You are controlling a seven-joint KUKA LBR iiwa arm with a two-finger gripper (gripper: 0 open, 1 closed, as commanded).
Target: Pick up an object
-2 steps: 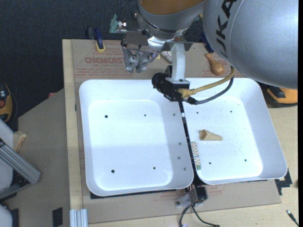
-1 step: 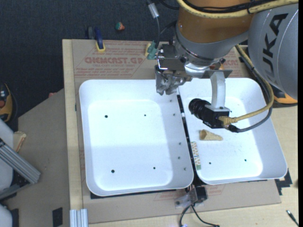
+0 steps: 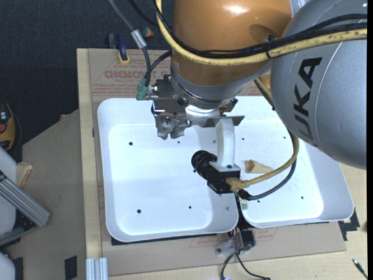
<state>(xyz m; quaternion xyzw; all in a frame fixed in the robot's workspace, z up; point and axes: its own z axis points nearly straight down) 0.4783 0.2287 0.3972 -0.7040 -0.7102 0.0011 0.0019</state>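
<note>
My gripper hangs over the far part of the left bin, just below the arm's big orange band. Its metal tip is seen from above, over bare white floor. Nothing shows under it. A small tan wedge-shaped object lies in the right bin, near the divide between the bins and well to the right of the gripper. The arm's wrist hides much of the far half of both bins.
A black cable fitting and a yellow-and-black hose hang from the wrist over the bins' shared edge. The bins sit on a cardboard sheet. A blue clamp stands at the board's far edge.
</note>
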